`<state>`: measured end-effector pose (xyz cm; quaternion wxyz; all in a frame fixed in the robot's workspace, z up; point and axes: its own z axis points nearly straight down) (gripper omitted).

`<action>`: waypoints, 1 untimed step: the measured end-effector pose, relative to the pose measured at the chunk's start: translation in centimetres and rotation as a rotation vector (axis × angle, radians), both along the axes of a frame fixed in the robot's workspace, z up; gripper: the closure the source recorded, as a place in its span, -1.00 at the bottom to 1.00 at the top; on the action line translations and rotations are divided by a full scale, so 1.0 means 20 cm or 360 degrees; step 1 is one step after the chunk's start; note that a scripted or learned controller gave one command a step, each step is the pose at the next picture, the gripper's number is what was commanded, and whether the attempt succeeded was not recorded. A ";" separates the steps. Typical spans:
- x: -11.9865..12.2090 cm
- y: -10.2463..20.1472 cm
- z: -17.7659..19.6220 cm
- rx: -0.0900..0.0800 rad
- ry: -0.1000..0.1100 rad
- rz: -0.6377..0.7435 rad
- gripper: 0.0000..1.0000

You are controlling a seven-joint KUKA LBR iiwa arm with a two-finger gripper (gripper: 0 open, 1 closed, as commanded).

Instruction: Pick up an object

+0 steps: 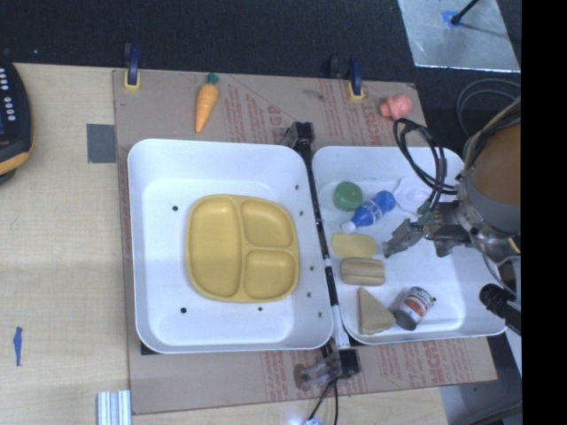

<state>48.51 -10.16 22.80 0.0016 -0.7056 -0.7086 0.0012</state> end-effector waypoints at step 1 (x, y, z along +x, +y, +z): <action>0.36 0.03 -0.19 -0.0004 -0.0005 0.0007 -1.00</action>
